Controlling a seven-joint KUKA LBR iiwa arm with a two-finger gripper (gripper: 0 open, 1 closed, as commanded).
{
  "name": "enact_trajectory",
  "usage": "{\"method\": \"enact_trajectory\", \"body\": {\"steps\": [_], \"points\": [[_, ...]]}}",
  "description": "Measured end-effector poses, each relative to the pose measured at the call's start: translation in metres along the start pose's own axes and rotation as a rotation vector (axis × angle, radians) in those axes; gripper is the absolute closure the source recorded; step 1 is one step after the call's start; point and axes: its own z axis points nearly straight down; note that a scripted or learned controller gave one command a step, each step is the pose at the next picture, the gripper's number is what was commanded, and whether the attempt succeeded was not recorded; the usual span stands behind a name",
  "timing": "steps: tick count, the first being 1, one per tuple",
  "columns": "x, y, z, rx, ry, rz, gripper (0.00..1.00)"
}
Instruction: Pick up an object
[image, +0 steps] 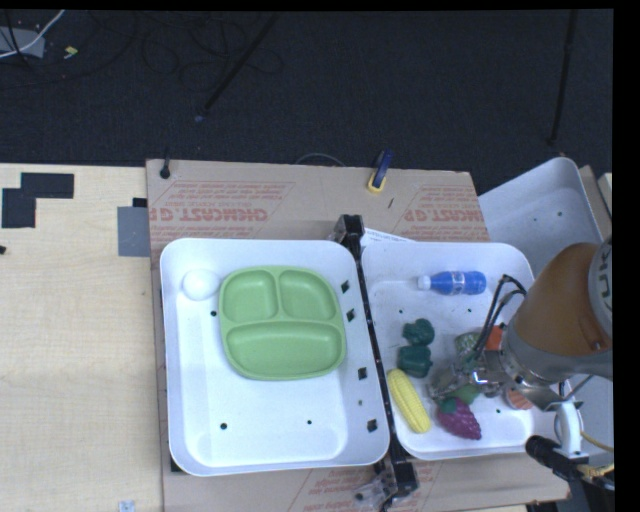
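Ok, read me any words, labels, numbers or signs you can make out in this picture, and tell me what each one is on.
"CHEMCAST": red print, upside down, on the cardboard sheet behind the left bin.
Red print of the same kind on the cardboard behind the right bin, cut short and too partial to read.
Red print on the cardboard at the front edge, too small to read.
Label on the blue bottle: too blurred to read.

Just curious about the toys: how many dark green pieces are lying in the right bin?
2: one green piece mid-bin, the other green piece just below it, touching. The arm may hide more.
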Motion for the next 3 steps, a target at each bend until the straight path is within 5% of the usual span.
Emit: {"method": "enact_trajectory", "body": {"steps": [1, 3], "points": [[-0.003, 0.001, -0.012, -0.004, -0.002, 0.008, 1.00], [0.003, 0.002, -0.137, -0.008, -0.003, -0.003, 1.00]]}}
